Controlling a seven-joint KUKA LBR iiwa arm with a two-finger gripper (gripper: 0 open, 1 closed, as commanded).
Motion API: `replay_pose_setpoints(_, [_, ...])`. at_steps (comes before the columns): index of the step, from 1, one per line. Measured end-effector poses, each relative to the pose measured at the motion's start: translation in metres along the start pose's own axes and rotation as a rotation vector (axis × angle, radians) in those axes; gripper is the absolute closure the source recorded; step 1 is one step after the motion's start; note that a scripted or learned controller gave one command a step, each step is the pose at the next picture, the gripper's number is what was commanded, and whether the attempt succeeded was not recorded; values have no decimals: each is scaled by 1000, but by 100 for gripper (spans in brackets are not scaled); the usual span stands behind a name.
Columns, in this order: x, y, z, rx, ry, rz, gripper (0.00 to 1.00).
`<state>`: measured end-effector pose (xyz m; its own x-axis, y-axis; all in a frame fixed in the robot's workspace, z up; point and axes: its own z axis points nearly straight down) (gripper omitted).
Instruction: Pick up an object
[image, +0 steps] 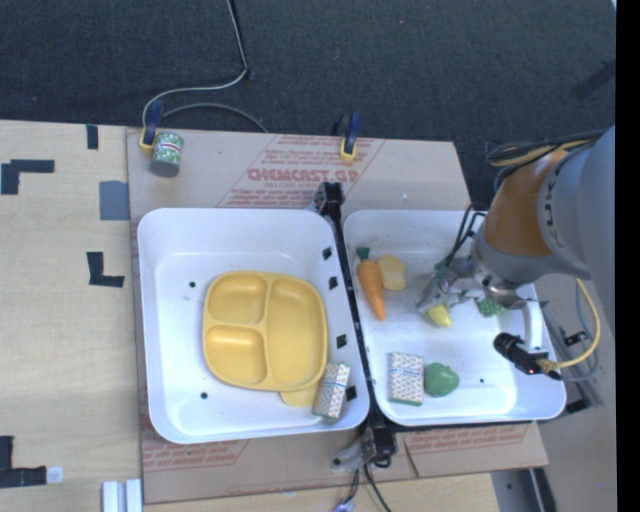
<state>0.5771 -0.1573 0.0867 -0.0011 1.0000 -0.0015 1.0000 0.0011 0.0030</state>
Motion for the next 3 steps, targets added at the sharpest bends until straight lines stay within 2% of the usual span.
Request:
replay_pose_setpoints(1, [55, -39, 0, 1, 3, -1, 100])
replay_pose_setpoints(2, [125, -49, -98, 3, 2, -1, 100])
replay_pose_setpoints(3, [112, -93, -141, 5, 1, 0, 100])
